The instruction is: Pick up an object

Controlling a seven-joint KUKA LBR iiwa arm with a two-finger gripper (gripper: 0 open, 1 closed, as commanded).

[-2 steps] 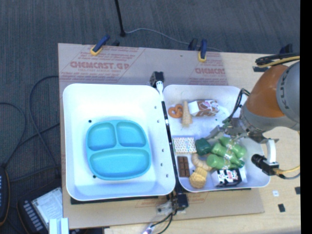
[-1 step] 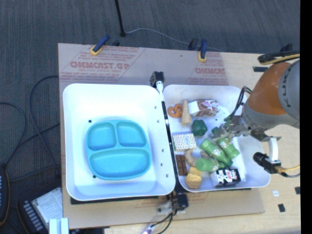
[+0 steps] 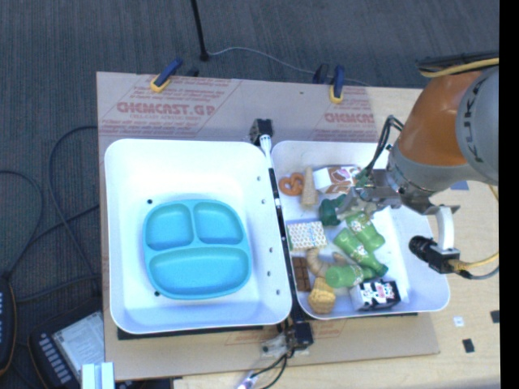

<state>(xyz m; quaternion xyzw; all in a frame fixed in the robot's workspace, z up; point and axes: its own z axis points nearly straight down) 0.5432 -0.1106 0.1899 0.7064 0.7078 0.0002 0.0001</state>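
The right bin [image 3: 422, 298] holds a heap of small toy foods: a pretzel [image 3: 291, 185], a dark green piece [image 3: 329, 211], light green pieces [image 3: 361, 244], a checkered white block [image 3: 306, 235], a chocolate bar [image 3: 302, 274], a tan cookie [image 3: 322, 298] and a black-and-white piece [image 3: 379, 293]. My gripper [image 3: 363, 197] hangs low over the upper middle of that heap, just right of the dark green piece and above the light green ones. The wrist hides its fingers.
The left bin [image 3: 130, 168] holds a blue three-compartment plate [image 3: 196, 248]. Both bins rest on a brown cardboard sheet [image 3: 162, 108] held by clamps at the back. Cables run along the floor at the left and from the arm at the right.
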